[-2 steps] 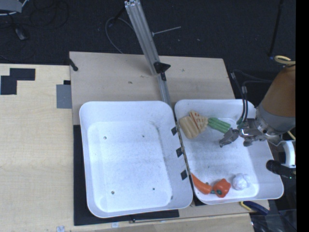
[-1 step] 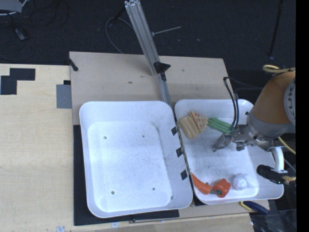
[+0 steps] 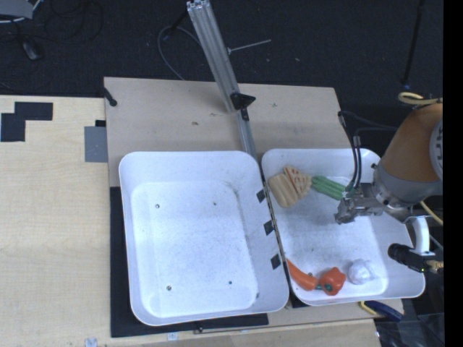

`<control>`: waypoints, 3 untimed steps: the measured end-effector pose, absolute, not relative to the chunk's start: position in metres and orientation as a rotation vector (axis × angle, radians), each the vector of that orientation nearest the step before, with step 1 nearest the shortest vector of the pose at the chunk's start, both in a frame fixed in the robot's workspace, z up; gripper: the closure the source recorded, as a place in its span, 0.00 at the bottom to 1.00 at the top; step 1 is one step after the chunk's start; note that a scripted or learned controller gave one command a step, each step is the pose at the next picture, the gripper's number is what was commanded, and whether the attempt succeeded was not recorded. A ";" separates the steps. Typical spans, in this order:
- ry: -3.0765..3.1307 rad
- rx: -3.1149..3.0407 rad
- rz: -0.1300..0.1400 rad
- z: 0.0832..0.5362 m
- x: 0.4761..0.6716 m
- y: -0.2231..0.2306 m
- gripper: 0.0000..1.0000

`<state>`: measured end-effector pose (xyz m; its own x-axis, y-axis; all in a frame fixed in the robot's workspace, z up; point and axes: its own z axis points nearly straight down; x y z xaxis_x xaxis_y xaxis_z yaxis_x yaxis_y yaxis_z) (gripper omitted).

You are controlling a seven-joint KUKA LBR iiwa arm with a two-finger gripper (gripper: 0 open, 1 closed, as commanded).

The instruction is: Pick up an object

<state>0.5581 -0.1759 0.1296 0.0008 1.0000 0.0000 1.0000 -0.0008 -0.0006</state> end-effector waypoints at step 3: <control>-2.222 -2.223 -0.002 0.280 0.567 -0.187 1.00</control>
